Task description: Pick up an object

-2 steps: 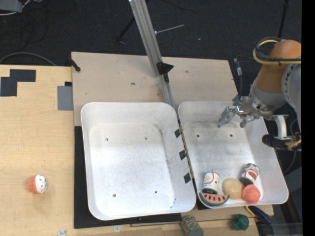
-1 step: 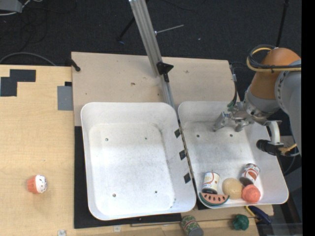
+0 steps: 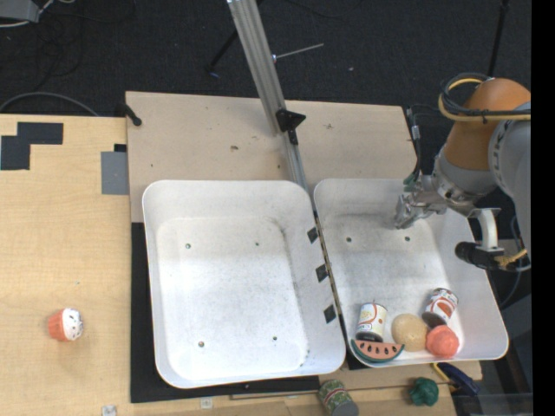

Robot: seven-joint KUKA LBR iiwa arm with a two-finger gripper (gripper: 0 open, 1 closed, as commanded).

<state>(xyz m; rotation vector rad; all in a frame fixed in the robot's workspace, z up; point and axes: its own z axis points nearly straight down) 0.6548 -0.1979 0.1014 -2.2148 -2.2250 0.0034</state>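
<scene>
The left bin point(image 3: 230, 276) has lots of room, but cans point(image 3: 371, 321), a ball point(image 3: 409, 331) and toy fruit point(image 3: 378, 350) crowd the right bin's point(image 3: 381, 250) near edge.

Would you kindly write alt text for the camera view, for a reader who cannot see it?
A grey arm's gripper hovers over the right bin, away from a can, watermelon slice, beige ball and other small toys clustered at its near edge. The left bin sits beside it.

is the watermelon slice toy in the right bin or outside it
In. The watermelon slice lies at the right bin's near-left corner, against the rim, next to the small can and the beige ball.
</scene>
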